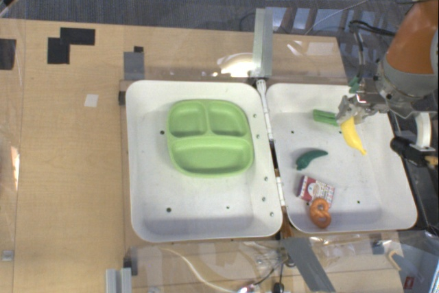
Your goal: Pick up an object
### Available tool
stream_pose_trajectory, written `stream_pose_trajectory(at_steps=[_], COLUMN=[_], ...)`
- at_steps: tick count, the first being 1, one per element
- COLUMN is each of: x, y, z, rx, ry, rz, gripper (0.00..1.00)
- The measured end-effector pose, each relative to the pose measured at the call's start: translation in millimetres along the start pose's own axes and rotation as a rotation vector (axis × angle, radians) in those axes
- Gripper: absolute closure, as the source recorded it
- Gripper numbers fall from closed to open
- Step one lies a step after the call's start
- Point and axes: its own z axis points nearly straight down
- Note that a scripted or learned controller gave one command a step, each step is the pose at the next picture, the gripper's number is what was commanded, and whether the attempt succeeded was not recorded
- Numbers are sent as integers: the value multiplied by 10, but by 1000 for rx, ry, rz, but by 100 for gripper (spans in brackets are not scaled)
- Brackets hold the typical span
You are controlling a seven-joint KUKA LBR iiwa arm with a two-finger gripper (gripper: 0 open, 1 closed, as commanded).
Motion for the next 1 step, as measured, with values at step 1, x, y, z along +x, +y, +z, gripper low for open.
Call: stream_pose_trajectory(at_steps=[1], x=[-138], y=[-269], z=[223], rx=[2], ry=[0], rz=[-74], gripper=[100])
